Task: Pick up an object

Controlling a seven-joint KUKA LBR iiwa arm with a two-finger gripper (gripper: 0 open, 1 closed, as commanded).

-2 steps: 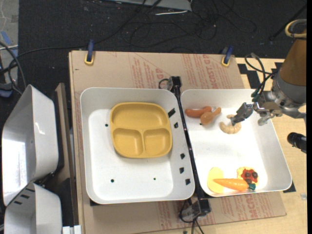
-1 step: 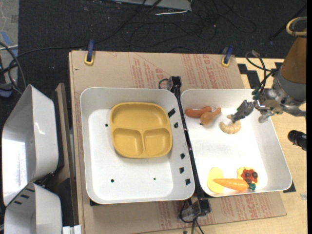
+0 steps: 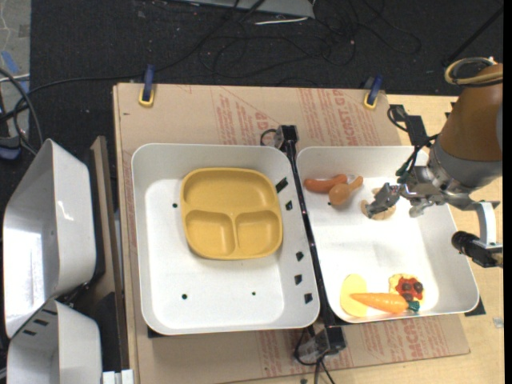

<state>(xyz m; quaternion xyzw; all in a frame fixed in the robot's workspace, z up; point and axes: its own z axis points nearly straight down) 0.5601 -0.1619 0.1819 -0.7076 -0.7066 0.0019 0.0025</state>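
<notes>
Here hand point(image 3: 384, 199) touches tan object point(image 3: 378, 209) (right bin point(image 3: 448, 246)).

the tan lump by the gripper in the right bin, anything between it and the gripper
Nothing visible. The gripper sits right at the tan lump; the sausage lies farther left, off the path.

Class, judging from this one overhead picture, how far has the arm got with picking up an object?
Done: the gripper is down in the right bin, at a small tan object. In hand: a grasp attempt there; whether it is held is unclear. Left: lifting it clear.
</notes>
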